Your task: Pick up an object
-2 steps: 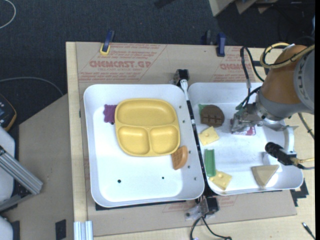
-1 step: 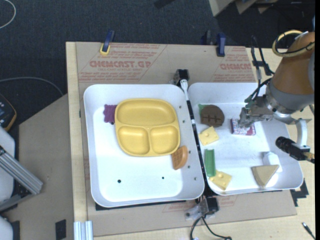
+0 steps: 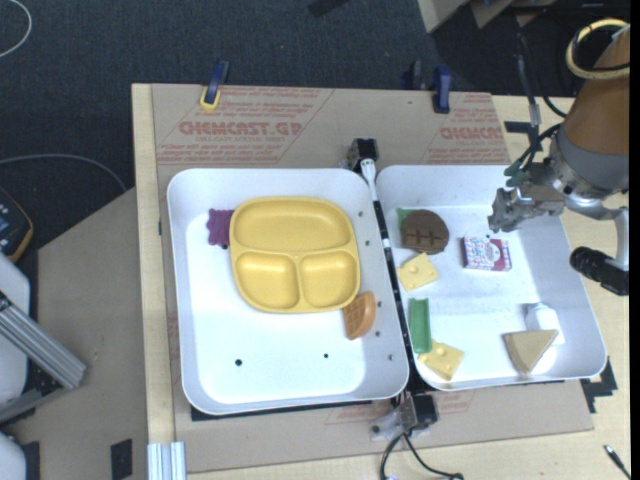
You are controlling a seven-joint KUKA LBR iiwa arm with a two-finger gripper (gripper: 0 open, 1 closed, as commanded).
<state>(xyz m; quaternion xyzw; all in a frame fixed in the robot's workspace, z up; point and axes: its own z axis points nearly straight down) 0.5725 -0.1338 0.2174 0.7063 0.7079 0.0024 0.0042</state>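
The gripper (image 3: pixel 505 218) hangs over the right bin (image 3: pixel 470 183) at about its 2 o'clock corner, above bare white floor. Nothing sits between its parts, and whether it is wide or narrow cannot be told from this slant. The arm (image 3: pixel 600 128) comes in from 3 o'clock, its orange band just above the wrist.

Just beside the gripper, toward 7 o'clock, lies a small pink-and-white packet (image 3: pixel 485 253), flat on the bin floor and apart from the tool. At 9 o'clock of the packet is a brown waffle (image 3: pixel 424 230), and below that a yellow cheese wedge (image 3: pixel 418 271). A green stick (image 3: pixel 419 326) lies against the bin's left wall near 7 o'clock, with a second cheese piece (image 3: pixel 442 360) touching its lower end. A tan wedge (image 3: pixel 530 348) rests at 5 o'clock, a small white piece (image 3: pixel 541 316) just above it.

The left bin (image 3: pixel 200 298) bears a yellow divided plate (image 3: pixel 295 253) in its upper half. A purple thing (image 3: pixel 219 227) peeks out at the plate's 9 o'clock edge, and an orange-brown piece (image 3: pixel 359 316) touches the plate at 5 o'clock.

Both bins rest on a board (image 3: pixel 150 218) held by clamps at 12 o'clock.
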